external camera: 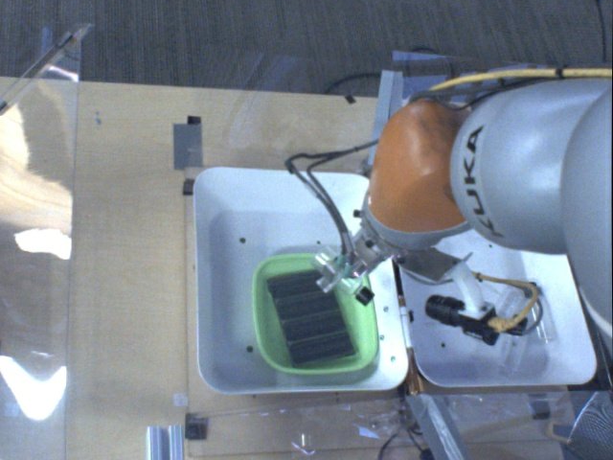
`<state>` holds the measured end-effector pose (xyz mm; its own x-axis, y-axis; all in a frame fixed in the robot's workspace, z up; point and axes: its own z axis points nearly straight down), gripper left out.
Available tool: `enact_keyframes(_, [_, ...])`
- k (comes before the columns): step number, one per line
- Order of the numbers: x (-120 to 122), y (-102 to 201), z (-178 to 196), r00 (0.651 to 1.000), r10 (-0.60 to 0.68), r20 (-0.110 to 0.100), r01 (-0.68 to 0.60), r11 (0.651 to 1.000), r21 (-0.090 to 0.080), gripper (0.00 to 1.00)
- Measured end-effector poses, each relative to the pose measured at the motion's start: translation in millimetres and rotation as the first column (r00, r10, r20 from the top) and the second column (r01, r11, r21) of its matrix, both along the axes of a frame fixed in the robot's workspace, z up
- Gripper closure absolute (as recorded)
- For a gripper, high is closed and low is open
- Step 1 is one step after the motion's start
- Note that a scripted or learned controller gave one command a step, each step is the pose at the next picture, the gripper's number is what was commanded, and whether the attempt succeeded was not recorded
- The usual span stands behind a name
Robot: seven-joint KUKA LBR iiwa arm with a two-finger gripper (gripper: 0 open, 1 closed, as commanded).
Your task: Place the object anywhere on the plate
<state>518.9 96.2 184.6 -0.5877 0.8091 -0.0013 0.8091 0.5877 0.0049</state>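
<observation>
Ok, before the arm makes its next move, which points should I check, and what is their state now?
1. Green plate sits inside the left bin: ok.
2. Black ridged object lies on the plate: ok.
3. Object is fully within the plate's rim: ok.
4. Hand is at the plate's upper right edge: ok.
5. Hand is free of the object: cannot tell.

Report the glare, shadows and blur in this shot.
Camera view: bright glare patches wash out the bench at left; the arm, close to the lens, looks soft; the green plate and black object on it are evenly lit.
</observation>
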Motion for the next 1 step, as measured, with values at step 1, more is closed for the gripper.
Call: enact_keyframes(1, [0.1, -0.5, 0.2, 1.0, -0.001, 0.0, 0.001, 1.0, 0.0, 0.0])
